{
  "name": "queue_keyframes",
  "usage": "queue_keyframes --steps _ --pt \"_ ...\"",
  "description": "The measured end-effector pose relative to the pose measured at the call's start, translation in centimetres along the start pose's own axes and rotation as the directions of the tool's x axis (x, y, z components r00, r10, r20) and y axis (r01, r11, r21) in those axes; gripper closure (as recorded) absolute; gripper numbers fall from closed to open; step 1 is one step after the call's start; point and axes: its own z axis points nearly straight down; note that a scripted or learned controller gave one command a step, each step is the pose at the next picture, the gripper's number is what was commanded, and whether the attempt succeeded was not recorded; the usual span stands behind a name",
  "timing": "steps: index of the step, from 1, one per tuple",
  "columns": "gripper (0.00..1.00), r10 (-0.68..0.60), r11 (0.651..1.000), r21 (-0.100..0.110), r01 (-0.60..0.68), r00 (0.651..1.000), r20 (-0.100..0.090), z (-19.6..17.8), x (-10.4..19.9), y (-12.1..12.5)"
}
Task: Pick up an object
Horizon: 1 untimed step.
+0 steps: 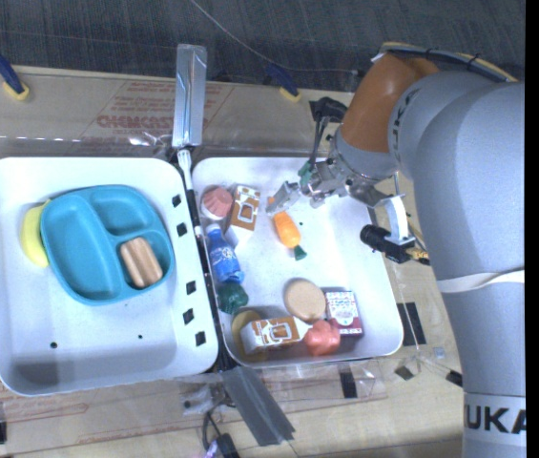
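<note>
Looking down from the overhead camera, the claw [293, 191] hangs low over the right bin [376, 277], near its back wall, and I can't tell whether its fingers are apart or together, and nothing visibly sits between them. Just below it lies the small orange carrot [288, 230], the nearest candidate (and my guess for the target). Beside that, toward the divider, sit a small brown carton [243, 208] and a pink round piece [217, 200], with a blue bottle [222, 260] running down along the divider. Further forward there's a tan disc [304, 300] and a red packet [342, 310]. Over in the left bin [2, 284], a blue tray [97, 237] carries a bread roll [140, 261].

To do this well, I'd say: centre over the carrot, straddle its narrow width, not its length, and descend fully before closing.
</note>
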Motion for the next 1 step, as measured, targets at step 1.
queue_keyframes --steps 1 --pt "0.0 0.358 0.934 0.007 -0.358 0.934 -0.001 2.0 2.83 0.49"
